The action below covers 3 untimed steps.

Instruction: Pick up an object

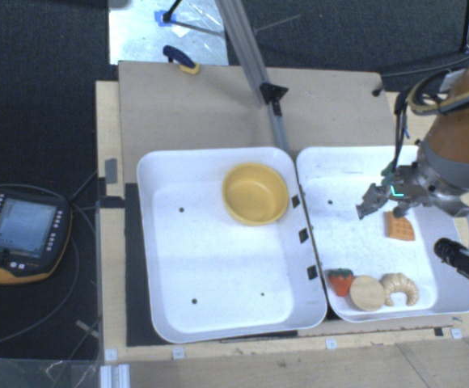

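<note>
Counting four foods (368,293) (one bowl (255,192)).

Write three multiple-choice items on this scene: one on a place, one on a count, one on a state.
1. Where is the yellow bowl?
A. left bin
B. right bin
C. outside the bins

2. How many items lie in the right bin?
A. one
B. two
C. four

3. How does the bowl sit?
A. upside down
B. upright, opening up
C. on its side

Answers:
1 A: it sits at the left bin's upper right.
2 C: waffle, tomato, round bun and croissant.
3 B: its hollow inside faces the camera.
</note>
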### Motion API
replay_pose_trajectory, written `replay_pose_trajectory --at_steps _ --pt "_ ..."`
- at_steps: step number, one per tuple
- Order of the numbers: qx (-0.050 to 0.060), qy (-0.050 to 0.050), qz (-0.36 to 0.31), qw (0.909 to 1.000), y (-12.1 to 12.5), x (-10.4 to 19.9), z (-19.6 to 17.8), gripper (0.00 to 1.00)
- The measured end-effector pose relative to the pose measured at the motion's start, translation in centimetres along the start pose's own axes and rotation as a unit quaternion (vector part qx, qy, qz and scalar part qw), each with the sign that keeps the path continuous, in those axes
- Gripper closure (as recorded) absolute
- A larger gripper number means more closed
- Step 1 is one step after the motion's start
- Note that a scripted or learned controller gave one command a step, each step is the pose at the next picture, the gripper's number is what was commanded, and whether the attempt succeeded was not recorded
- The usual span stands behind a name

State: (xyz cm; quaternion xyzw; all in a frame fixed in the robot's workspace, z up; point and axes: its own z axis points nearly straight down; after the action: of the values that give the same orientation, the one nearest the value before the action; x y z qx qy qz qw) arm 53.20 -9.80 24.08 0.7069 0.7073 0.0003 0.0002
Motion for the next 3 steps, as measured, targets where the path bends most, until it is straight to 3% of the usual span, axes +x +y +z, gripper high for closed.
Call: replay_pose_trajectory --at_steps 1,3 --pt "0.000 0.000 0.000 1.0000 0.0 0.0 0.0 0.00" --pt "0.002 0.000 0.000 1.0000 0.7 -0.2 9.9 0.00"
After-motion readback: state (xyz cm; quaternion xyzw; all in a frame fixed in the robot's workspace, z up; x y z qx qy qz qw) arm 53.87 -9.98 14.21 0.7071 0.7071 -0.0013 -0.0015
